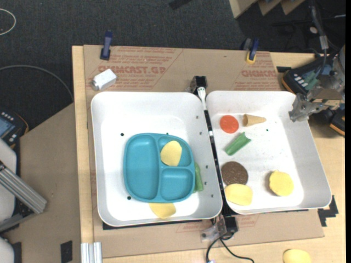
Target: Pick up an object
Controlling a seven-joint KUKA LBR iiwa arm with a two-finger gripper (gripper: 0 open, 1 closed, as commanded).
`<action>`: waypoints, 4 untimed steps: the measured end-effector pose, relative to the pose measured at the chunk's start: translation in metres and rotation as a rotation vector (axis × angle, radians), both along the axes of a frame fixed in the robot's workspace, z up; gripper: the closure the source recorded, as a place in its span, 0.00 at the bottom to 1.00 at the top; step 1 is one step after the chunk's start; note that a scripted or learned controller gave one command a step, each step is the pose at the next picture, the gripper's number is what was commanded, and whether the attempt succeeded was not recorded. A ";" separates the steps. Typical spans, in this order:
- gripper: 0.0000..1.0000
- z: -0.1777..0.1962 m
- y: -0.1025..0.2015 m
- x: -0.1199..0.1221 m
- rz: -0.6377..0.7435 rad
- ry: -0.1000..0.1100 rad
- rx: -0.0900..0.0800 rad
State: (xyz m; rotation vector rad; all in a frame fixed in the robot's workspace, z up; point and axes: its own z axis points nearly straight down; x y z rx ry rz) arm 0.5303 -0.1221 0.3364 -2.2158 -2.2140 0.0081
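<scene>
Red print on the cardboard (137, 64), partly readable as "CAST". Tool (303, 109) at the right bin's (312, 147) far right rim, grip impossible to tell. Green bean (237, 144) lying diagonal mid-bin, near the red disc (230, 124) and cone (253, 120); open floor to its right

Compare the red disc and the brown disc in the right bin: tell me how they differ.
The red disc is bright orange-red; the brown disc is dark brown and looks speckled. The brown disc looks larger than the red disc. The red disc lies toward the bin's far side, beside the tan cone; the brown disc lies nearer the front, touching a yellow piece. Both are round, lie flat, and sit close to the bin's left wall.
</scene>
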 end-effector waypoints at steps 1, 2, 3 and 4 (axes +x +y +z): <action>1.00 0.124 0.032 0.012 0.006 -0.027 -0.005; 1.00 0.025 0.063 -0.014 0.003 0.001 -0.001; 1.00 0.209 0.115 -0.010 0.007 -0.033 -0.002; 1.00 0.062 0.128 -0.032 0.000 0.006 -0.003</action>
